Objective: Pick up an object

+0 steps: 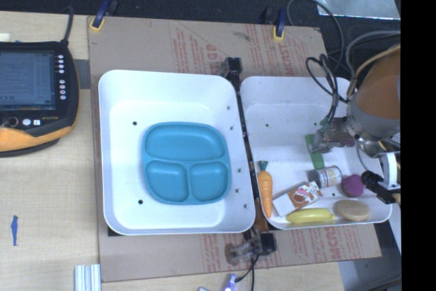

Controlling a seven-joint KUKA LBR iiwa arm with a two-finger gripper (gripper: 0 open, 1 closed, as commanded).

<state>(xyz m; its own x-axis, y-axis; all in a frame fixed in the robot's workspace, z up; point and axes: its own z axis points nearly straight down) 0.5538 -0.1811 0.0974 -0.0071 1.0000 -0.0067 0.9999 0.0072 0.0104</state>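
Note:
The right white bin point(283, 109) holds several objects along its near side. An orange carrot point(265, 193) lies by the left wall, with a yellow banana point(310, 217) and a red and white packet point(304, 195) beside it. Further right are a small jar point(329, 177), a purple lump point(353, 185) and a tan round piece point(351, 210). A green stick-like object point(317, 158) stands just above the jar. My gripper point(325, 138) hangs low over the bin's right half, directly above the top end of the green object. Whether it touches that object is hidden by the wrist.
The left white bin point(109, 146) carries a blue divided plate point(185, 162). A black and orange control pendant point(30, 95) lies on the bench at far left. Cables point(323, 71) loop behind the right bin. The back half of the right bin is bare.

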